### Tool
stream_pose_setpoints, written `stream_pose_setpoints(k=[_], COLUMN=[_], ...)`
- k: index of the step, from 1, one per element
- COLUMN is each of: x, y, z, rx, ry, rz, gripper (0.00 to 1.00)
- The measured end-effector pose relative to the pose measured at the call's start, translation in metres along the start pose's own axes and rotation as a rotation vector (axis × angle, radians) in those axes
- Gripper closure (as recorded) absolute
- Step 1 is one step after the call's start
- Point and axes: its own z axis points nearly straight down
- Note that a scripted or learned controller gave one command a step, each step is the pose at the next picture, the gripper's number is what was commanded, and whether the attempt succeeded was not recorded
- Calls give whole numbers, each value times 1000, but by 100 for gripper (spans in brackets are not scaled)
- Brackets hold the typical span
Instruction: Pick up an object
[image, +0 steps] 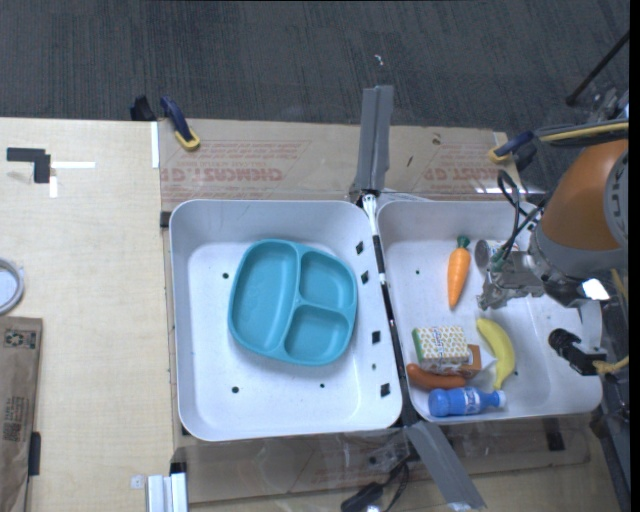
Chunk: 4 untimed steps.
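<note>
The right bin (560, 375) holds an orange carrot (457, 277), a yellow banana (499, 350), a small green-and-white carton (441, 344), a reddish sausage (437, 379) and a blue bottle (462, 402) lying on its side. My gripper (490, 298) hangs over the right bin, between the carrot on its left and the banana just below it. It is small and dark against the bin floor. I see nothing held in it.
The left bin (200, 330) holds a teal divided plate (294, 301). A grey divider post (375, 140) stands between the bins at the back. The arm's orange band (590, 200) and cables crowd the right bin's far right side.
</note>
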Motion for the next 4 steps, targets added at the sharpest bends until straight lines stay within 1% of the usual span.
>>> stream_pose_setpoints(k=[1,2,3,4], x=[0,9,8,89], y=[0,-69,-69,-69], z=[0,10,2,-113], rx=[0,3,3,0], ry=[0,1,1,-1], rz=[0,7,10,-100], gripper=[0,0,100,100])
